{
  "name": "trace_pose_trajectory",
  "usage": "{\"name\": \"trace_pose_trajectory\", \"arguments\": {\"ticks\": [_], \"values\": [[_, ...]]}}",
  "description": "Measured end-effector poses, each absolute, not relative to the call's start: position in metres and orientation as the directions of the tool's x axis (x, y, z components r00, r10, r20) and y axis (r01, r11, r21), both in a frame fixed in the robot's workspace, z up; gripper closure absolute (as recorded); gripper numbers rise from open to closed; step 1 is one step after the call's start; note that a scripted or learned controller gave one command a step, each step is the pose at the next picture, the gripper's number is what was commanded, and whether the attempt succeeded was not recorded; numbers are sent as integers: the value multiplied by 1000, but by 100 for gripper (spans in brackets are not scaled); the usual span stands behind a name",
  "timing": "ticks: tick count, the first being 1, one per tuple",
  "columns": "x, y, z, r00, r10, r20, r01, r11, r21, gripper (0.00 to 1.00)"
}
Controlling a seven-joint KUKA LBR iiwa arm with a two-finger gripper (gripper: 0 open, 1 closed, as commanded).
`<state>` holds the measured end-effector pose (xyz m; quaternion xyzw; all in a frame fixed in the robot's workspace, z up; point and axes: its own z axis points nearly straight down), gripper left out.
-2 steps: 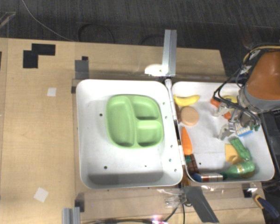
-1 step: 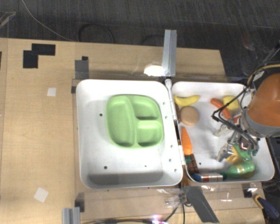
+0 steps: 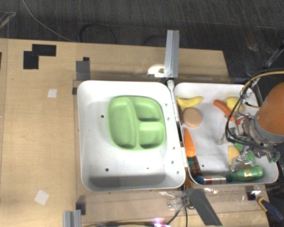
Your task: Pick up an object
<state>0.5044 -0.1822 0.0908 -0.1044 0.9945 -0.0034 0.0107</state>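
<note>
The right bin [image 3: 213,141] holds several objects. Along its left side are a yellow banana [image 3: 189,101], a tan round piece [image 3: 192,117] and an orange carrot [image 3: 189,144]. A red-orange piece [image 3: 221,106] and a yellow piece [image 3: 232,101] lie at the back. A green bottle [image 3: 245,174] and a dark marker [image 3: 209,178] lie along the front wall. My gripper [image 3: 243,156] hangs low over the bin's right side, just above the green bottle and beside a small yellow piece [image 3: 233,152]. Cables and the wrist cover its tip.
The left bin [image 3: 92,169] holds a green divided plate [image 3: 135,122]. The arm's orange band [image 3: 277,110] and looped cables [image 3: 236,126] overhang the right bin's right edge. A grey post [image 3: 172,53] stands behind the wall between the bins.
</note>
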Motion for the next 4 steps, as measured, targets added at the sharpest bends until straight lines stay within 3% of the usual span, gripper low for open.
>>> {"name": "trace_pose_trajectory", "arguments": {"ticks": [1, 2, 3, 4], "values": [[499, -164, 91, -960, -280, -21, -280, 960, -14, 0], [502, -89, 92, -961, -277, -22, -277, 961, -8, 0], [536, -123, 91, -937, -348, -19, -348, 937, -8, 0], [506, -140, 91, -976, -215, -23, -215, 977, -7, 0]]}}
